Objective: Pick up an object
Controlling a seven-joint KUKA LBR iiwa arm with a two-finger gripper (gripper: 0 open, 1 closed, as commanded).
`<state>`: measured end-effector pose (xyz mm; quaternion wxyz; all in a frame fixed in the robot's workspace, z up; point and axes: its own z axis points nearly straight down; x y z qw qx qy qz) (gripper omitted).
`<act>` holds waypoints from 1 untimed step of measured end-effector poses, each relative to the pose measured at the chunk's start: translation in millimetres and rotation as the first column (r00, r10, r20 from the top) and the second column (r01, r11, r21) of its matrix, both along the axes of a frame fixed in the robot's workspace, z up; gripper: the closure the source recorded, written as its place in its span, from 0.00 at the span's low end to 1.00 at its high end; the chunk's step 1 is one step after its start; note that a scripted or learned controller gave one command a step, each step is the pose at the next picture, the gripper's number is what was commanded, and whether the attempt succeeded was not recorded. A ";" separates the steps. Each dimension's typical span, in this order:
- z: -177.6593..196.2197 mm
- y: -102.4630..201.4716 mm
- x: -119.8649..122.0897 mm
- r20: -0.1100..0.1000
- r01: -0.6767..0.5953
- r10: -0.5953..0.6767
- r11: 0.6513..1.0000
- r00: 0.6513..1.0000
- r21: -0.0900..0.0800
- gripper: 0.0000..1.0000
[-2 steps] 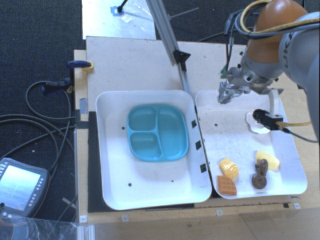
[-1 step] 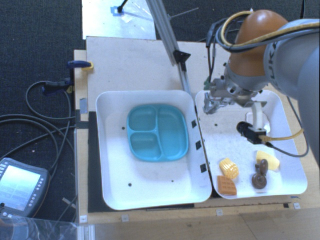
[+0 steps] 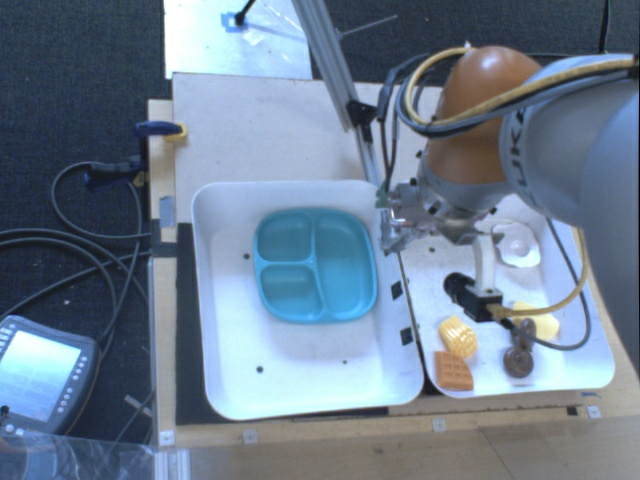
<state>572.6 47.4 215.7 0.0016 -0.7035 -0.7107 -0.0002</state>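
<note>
So, two white bins side by side on the tabletop [image 3: 260, 128]. The left bin [image 3: 225, 298] has exactly one thing in it, a teal plate [image 3: 315, 265] with three compartments, sitting flat near the middle.

The right bin [image 3: 590, 363] has five loose bits: one yellow ridged piece [image 3: 458, 337], one orange waffle-looking square [image 3: 453, 371] just in front of it, one brown round thing [image 3: 518, 358], one small yellow chunk [image 3: 540, 325] near that, and one pale clear-ish item [image 3: 518, 248] further back.

The end effector [image 3: 392, 223] sits right over the wall where the bins meet, beside the plate's edge. Honestly can't tell whether it's open or closed, and I don't see anything in it.
</note>
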 end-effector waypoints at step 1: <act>16.7 45.5 -32.6 0.001 -0.001 0.001 1.000 1.000 0.001 1.00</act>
